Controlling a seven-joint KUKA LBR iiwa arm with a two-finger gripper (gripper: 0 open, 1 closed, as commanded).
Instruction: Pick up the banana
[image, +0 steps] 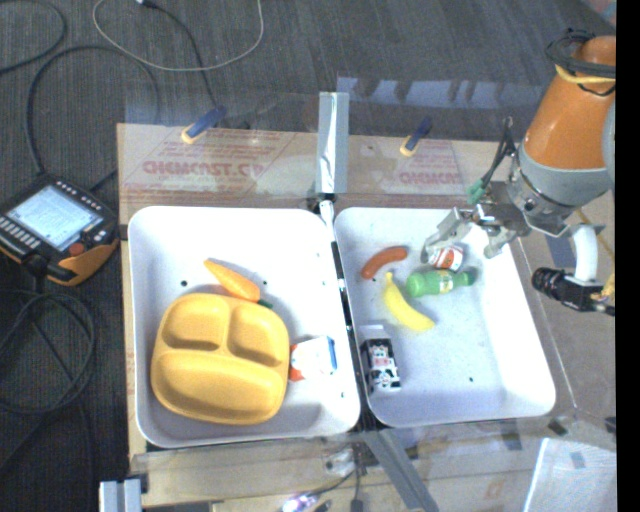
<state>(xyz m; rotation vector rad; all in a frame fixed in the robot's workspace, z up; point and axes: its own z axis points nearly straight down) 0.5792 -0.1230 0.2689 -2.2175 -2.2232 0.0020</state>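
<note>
At the far left of the frame, a handheld control pad (55, 228) with a lit screen is seen on the dark floor, with black cables looping around it. The surface (250, 160), a brown board with faded red lettering, is placed across the middle of the frame, and two blue clips are seen along its upper edge.

The left bin (170, 225) is occupied mostly by a yellow divided tray (220, 358), laid in its lower half. An orange carrot (232, 280) is found just above the tray, touching its upper edge. A small white and blue carton (316, 357) is seen at the tray's right side, near the bin's right wall.

In the right bin (500, 370), a small black and white carton (380, 363) is placed near the lower left. A red sausage (384, 261) is seen in the upper left part. The banana (406, 305) is found in the middle of this bin, below the sausage and lying slantwise. A green bottle (440, 282) is laid just above the banana's right end, and a red and white can (447, 259) is seen right above it.

The gripper (462, 232) is positioned over the can and bottle in the upper right of the frame, apart from the banana. Nothing is seen held by it, and how far it is open cannot be told.
</note>
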